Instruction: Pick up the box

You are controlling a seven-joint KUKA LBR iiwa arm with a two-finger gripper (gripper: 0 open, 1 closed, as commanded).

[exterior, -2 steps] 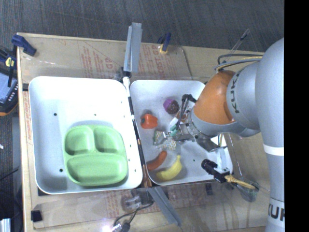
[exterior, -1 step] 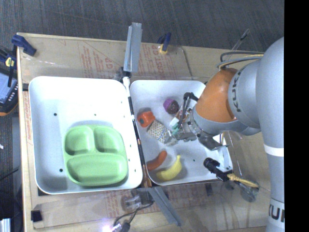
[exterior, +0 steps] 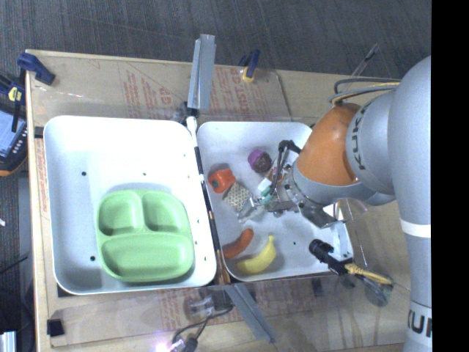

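Camera view has the hand [exterior: 255, 200] low in the right bin [exterior: 220, 134], just beside the small patterned box [exterior: 237, 194], likely lined up to grip it. Whether it is wide or narrow, I cannot tell, and nothing visibly sits in it.

At the frame's right, the rounded grey metal arm [exterior: 399, 145] carries a glossy orange band [exterior: 328, 152], dark lettering on its casing, and thin cables [exterior: 359, 85] looping above.

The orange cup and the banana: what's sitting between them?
In the camera view, a reddish sausage-shaped piece lies between the orange cup and the banana, just beside the banana.
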